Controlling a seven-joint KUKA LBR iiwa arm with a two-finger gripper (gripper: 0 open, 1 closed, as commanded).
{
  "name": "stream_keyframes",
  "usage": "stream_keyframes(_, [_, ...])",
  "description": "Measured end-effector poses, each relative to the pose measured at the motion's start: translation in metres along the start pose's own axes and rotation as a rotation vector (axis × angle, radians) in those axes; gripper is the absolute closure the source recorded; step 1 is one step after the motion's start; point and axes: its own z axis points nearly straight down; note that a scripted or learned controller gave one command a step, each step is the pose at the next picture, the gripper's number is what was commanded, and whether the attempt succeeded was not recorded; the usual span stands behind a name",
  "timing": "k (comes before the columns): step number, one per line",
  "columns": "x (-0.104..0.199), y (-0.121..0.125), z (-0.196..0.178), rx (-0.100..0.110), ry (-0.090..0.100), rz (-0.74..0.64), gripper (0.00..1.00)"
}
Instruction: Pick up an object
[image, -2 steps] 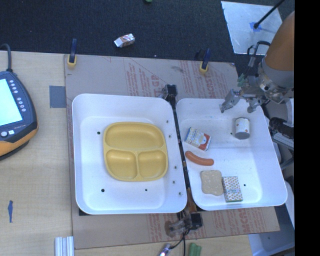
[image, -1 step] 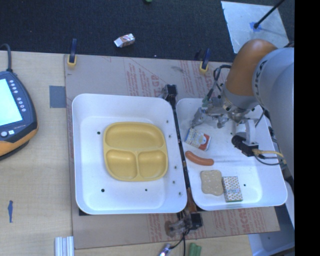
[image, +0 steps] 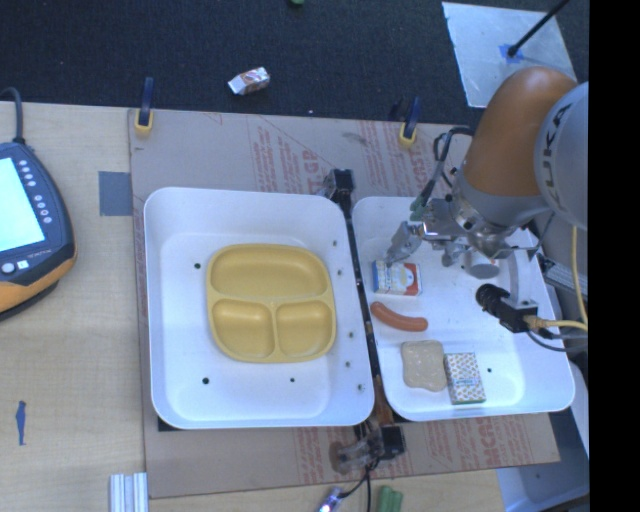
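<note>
Where the arm (image: 520, 140) reaches in from the right, the tool (image: 405, 243) hangs low over the right bin (image: 520, 395), its fingers just above a small white carton (image: 397, 278); whether the fingers are spread or closed cannot be told, and nothing is seen between them. Below the carton lies a sausage (image: 400, 319); nearer the bin's front edge rest a beige slice of bread (image: 424, 365) and, touching it, a small patterned box (image: 465, 378). The left bin (image: 180, 390) carries a yellow divided plate (image: 270, 301); a handheld control pendant (image: 28, 230) sits at the tabletop's (image: 70, 400) left edge.
</note>
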Motion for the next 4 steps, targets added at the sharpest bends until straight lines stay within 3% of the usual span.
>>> stream_keyframes(1, [-0.06,0.025,0.083,0.004,-0.002,0.001,0.0])
stream_keyframes(2, [-0.043,-0.006,0.096,-0.012,-0.005,0.003,0.0])
stream_keyframes(3, [-0.074,0.052,0.093,-0.005,0.0,0.002,0.0])
stream_keyframes(4, [-0.054,0.071,0.096,-0.007,-0.001,0.003,0.0])
